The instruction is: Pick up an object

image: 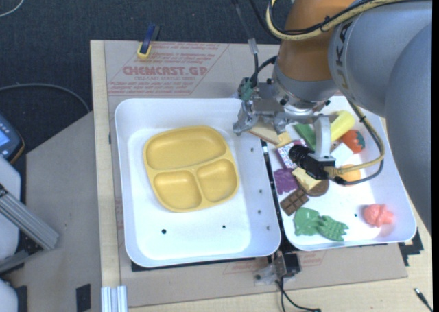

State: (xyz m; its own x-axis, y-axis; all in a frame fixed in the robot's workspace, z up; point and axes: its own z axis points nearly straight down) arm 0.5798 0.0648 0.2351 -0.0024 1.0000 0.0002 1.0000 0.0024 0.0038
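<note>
Grey arm (pixel 384 36) fills upper right; gripper (pixel 264 125) sits low at the divider between 2 white bins (pixel 130 166), touching a tan block (pixel 269 134). Jaw state: can't tell. Yellow tray (pixel 191 166) centre-left, green toy (pixel 317 225) lower right.

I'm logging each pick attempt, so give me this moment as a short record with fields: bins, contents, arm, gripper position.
left bin: holds a yellow divided plate, three compartments
right bin: holds small toy items in a loose cluster
items seen: green toy, pink toy, brown chocolate-like block, purple piece, yellow piece, orange-red piece
arm: reaches in from the right, orange band above the wrist
gripper: low over the far end of the divide between the bins
grasp: cannot tell
</note>
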